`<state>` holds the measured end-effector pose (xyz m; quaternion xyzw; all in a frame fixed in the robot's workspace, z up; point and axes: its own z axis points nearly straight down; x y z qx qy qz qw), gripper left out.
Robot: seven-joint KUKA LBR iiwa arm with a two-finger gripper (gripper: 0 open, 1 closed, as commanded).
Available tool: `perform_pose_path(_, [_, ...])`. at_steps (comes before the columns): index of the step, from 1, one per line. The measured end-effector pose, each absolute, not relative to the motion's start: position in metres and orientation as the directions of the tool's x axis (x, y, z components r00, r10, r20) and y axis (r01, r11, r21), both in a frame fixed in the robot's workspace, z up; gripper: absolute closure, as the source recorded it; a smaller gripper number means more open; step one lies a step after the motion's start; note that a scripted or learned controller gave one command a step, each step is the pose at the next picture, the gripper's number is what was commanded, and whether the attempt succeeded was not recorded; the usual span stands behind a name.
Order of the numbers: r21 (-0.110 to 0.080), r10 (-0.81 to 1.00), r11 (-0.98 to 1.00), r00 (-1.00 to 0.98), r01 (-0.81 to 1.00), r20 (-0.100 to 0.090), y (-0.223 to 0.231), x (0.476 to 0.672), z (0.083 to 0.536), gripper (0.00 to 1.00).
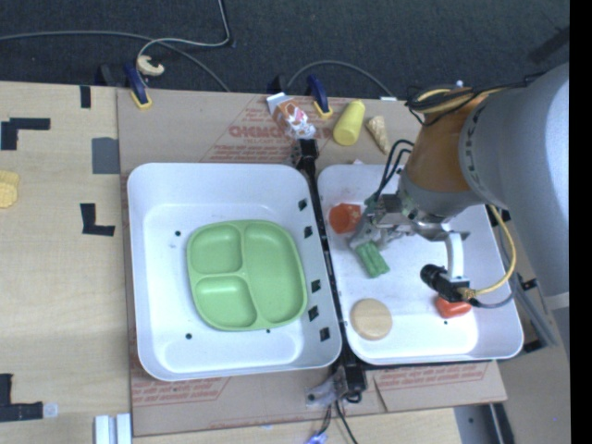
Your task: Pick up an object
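Arm's down in the right bin (490,345), gripper (375,234) low between the orange-red piece (344,216) & the green block (373,259), prob. lining up on the block. Can't tell how its grasping end stands. Tan disc (372,319) lies nearer the front, green tray (246,273) in the left bin (153,248).

Red printed lettering runs across the brown cardboard sheet (250,137) beneath the bins, above the left bin (148,192) and along the lower edge; none of it is legible.
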<state>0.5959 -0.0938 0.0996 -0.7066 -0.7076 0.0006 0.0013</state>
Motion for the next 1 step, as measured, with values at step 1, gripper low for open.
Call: perform_pose_path(1, [0.000,1.000,0.003,-0.003,1.000,0.001,-0.0156,0.5945,0.1845,1.00])
